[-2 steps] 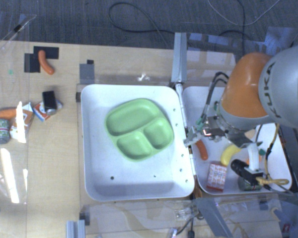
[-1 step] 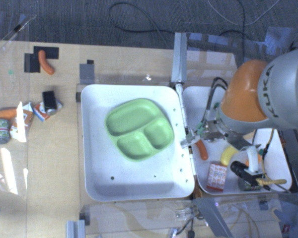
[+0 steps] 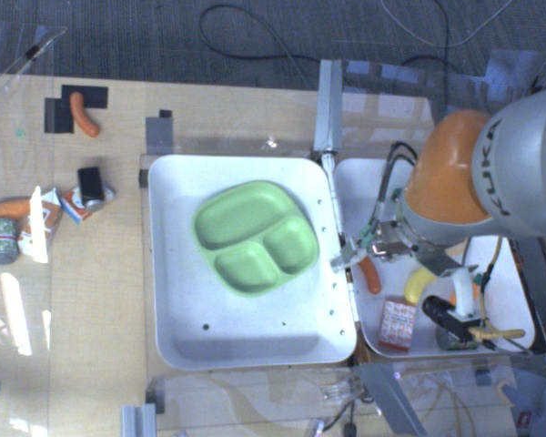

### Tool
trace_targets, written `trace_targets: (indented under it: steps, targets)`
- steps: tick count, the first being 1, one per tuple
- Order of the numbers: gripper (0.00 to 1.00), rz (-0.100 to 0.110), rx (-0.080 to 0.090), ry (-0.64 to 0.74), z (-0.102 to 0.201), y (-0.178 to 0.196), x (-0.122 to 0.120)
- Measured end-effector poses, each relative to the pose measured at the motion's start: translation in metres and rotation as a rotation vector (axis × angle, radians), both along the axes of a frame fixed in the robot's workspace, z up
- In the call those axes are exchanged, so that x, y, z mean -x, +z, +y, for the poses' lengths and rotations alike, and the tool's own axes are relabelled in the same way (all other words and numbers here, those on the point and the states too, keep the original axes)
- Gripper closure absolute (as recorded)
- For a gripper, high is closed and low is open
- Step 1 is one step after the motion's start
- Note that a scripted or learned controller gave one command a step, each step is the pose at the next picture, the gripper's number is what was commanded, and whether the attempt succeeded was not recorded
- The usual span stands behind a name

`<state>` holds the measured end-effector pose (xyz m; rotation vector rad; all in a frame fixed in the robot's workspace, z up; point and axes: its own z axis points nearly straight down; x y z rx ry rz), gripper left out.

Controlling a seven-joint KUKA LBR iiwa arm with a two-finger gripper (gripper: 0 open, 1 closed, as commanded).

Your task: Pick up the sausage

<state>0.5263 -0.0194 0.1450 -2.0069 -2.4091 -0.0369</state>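
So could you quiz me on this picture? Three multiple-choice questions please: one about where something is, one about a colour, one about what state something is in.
1. Where does the sausage lie?
A. in the right bin, by its left wall
B. on the green tray
C. on the floor

2. What colour is the divided tray in the left bin?
A. red
B. green
C. black

3. How does the sausage sit just now?
A. hanging high in the air above the bench
B. cut into slices
C. whole, low in the bin, just under the gripper

Answers:
1 A: the small orange-red piece sits just right of the divider between the bins.
2 B: the three-compartment tray is plainly pale green.
3 C: it appears as one piece at bin level, beneath the arm's tip.
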Motion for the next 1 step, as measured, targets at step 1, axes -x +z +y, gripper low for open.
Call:
trace_targets:
  steps: [1]
  targets:
    - [0.00,0.014,-0.013,-0.060,-0.0042,-0.0070,-0.0053]
